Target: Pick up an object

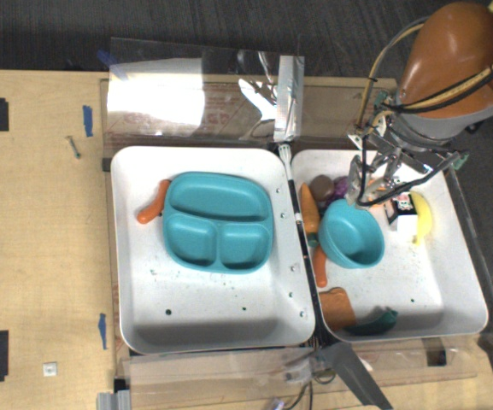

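Observation:
My gripper (371, 186) hangs over the upper part of the right bin (451, 297), just above the far rim of a teal bowl (353, 237). Wires and the wrist crowd around it. A brown lump (320, 186) and a purple piece (340, 186) lie just to its left. To its right, a yellow banana (422, 216) rests beside a small white and black item (402, 212). I see nothing clearly held by the gripper.
An orange carrot-like piece (310, 212) and a smaller orange stick (320, 267) lie along the right bin's left wall. A brown-orange chunk (336, 306) and a green item (378, 320) sit at its front. The left bin (135, 314) holds a teal divided plate (218, 220) and an orange sausage (152, 203).

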Motion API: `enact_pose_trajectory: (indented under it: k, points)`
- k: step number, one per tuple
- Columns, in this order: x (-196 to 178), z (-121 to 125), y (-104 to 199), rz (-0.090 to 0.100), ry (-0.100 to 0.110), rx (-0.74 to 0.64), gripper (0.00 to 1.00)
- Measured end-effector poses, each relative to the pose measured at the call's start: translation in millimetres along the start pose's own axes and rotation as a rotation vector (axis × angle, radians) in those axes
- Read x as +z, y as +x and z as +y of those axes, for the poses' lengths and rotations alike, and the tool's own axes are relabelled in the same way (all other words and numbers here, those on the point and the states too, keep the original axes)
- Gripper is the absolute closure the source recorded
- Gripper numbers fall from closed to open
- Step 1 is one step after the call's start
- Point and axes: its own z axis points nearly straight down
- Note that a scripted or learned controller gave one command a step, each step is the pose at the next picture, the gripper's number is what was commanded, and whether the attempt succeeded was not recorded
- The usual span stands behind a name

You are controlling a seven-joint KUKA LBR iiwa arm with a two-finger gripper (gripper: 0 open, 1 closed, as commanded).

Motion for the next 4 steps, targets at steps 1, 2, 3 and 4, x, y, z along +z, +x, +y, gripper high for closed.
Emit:
enact_pose_trajectory:
  k: [1,2,3,4]
  points:
    - [0,92,4,-0.005,0.004,-0.07,1.0]
    - [24,45,-107,-0.005,0.002,-0.044,1.0]
    - [-90,20,-93,-0.013,0.016,0.007,1.0]
    - [27,82,-97,0.0,-0.004,-0.083,1.0]
